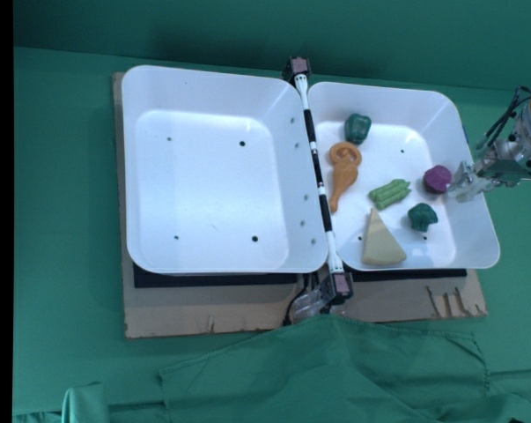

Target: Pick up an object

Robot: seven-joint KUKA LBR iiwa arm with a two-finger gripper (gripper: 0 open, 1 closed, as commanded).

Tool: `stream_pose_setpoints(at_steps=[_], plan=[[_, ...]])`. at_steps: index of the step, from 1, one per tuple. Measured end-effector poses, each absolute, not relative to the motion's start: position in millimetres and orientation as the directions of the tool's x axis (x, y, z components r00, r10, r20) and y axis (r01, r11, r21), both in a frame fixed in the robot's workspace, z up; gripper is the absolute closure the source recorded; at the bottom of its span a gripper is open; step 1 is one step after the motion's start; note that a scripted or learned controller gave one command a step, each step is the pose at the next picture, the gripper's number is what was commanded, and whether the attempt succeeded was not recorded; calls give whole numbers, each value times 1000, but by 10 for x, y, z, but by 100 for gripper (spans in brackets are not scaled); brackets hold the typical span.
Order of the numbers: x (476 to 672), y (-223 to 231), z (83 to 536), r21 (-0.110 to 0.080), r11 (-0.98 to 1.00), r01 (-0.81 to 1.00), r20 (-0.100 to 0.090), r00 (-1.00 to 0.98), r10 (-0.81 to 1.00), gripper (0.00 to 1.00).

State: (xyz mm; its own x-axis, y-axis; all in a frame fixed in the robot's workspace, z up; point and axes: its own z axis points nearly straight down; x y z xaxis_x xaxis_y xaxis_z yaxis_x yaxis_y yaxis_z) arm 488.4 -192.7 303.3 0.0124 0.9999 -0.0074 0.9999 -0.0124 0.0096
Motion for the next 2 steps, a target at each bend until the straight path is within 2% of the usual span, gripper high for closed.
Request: stream_pose_setpoints(at_steps=[1, 2], plan=[[4905, -1874, 3001, 6, -4, 1000, -4, 4, 1000, 0], [5474, -1286, 2639, 4, 4, 1000, -1, -4, 1000, 0]])
